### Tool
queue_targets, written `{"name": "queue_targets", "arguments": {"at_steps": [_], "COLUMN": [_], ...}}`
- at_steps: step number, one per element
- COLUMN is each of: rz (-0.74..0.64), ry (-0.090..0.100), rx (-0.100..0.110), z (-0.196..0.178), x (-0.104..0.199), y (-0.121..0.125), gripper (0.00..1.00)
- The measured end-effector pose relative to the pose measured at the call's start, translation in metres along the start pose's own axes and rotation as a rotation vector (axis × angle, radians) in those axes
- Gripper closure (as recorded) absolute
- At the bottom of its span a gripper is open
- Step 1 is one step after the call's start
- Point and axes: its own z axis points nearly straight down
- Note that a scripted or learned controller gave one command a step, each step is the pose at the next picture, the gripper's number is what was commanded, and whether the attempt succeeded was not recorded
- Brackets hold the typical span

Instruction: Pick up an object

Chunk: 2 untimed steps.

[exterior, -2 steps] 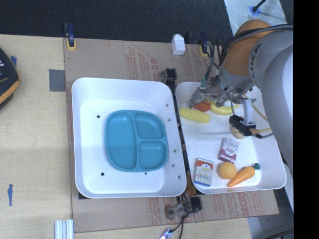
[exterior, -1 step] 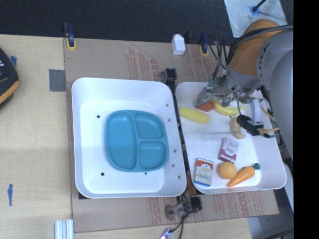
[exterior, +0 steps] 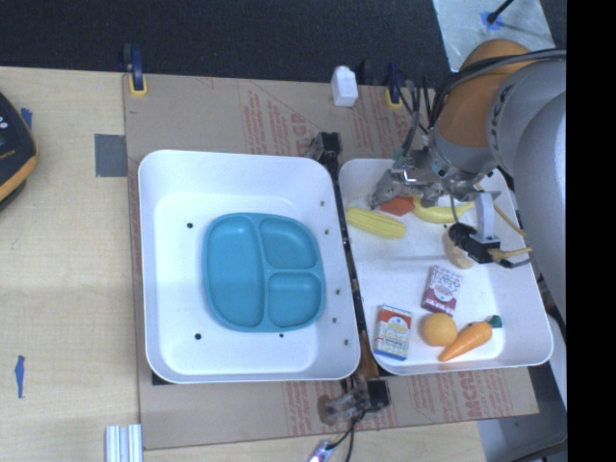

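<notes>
Gripper (exterior: 409,183) position: over the far left part of the right bin (exterior: 404,269), at the end of the grey arm (exterior: 539,162) that enters from the right side of the view. Whether the gripper is open or closed cannot be told from this view.

Candidate objects, all lying in the right bin:
- A red-orange item (exterior: 393,205) lies directly beneath the gripper and is partly covered by it.
- A yellow corn cob (exterior: 375,223) lies just left of that item, close to the bin's left wall.
- A banana (exterior: 438,212) lies just right of the item, partly under the wrist.
- A maroon packet (exterior: 443,290) lies mid-bin, nearer the front edge.
- A small red-and-white carton (exterior: 392,332) lies near the front left corner.
- A round orange fruit (exterior: 439,329) lies just beside the carton.
- A carrot (exterior: 467,340) lies against the fruit's right side, green top pointing right.

Left bin (exterior: 173,258) contents: one blue divided plate (exterior: 263,270) with three compartments, lying flat near the centre of the floor
</notes>
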Motion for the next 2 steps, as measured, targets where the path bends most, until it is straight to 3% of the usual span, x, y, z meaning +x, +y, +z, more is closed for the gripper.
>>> {"name": "queue_targets", "arguments": {"at_steps": [1,2], "rz": [0.001,0.002], "ry": [0.002,0.001], "rx": [0.012,0.01], "z": [0.006,0.006], "x": [0.01,-0.012], "y": [-0.004,-0.004], "gripper": [0.0,0.0]}}
